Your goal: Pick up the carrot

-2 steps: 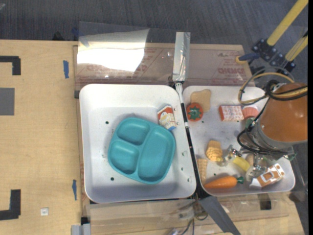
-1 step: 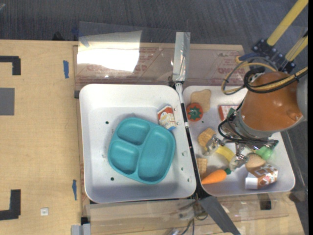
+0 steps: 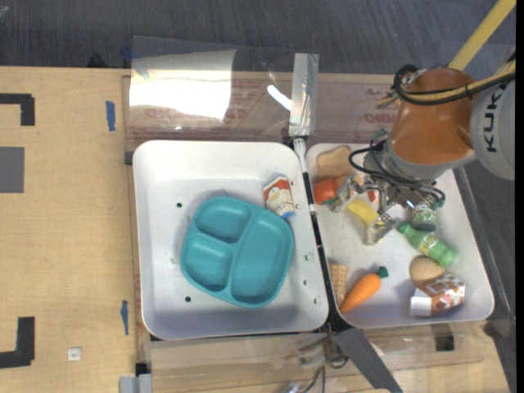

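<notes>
The carrot (image 3: 362, 291) lies untouched on the floor of the right bin (image 3: 479, 285), near its front-left corner, just beside a waffle-like piece (image 3: 337, 277). The gripper (image 3: 385, 207) hangs well apart from it, over the back clutter near a yellow toy (image 3: 362, 212) and a green bottle (image 3: 427, 245). Whether the jaws are open or closed, I cannot tell. I judge that reach, grasp and lift all remain.

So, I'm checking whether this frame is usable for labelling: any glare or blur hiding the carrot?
Camera view: glare sits on the clear sheet behind the bins; the carrot is evenly lit and sharp; items under the gripper are cluttered and softer.
</notes>
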Tool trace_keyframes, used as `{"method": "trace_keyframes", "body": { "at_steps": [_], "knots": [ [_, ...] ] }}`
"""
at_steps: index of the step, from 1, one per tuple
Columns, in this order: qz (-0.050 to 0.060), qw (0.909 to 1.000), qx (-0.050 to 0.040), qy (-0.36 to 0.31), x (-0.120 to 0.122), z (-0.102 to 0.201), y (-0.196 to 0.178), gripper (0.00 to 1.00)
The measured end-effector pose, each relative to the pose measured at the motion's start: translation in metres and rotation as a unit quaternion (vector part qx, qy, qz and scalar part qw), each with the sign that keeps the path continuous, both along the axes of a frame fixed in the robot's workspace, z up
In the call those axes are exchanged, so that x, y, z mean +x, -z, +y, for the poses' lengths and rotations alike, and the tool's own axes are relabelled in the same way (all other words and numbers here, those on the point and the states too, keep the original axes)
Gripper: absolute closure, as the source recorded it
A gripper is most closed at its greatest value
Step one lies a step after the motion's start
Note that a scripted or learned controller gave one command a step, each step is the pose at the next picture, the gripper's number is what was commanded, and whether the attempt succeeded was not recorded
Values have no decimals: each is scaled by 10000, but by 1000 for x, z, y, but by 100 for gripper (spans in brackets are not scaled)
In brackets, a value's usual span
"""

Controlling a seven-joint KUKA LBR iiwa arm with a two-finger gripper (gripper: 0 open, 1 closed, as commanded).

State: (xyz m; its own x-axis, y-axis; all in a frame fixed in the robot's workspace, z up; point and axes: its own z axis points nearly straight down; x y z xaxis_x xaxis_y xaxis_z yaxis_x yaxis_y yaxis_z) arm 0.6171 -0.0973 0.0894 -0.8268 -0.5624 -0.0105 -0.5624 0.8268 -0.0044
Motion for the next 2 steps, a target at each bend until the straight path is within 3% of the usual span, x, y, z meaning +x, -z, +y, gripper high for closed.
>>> {"method": "trace_keyframes", "body": {
  "at_steps": [1, 2],
  "knots": [
    [34, 9866, 13, 1633, 48, -27, 2, 0],
    [-56, 9864, 32, 1645, 53, -26, -14, 100]
  ]
}}
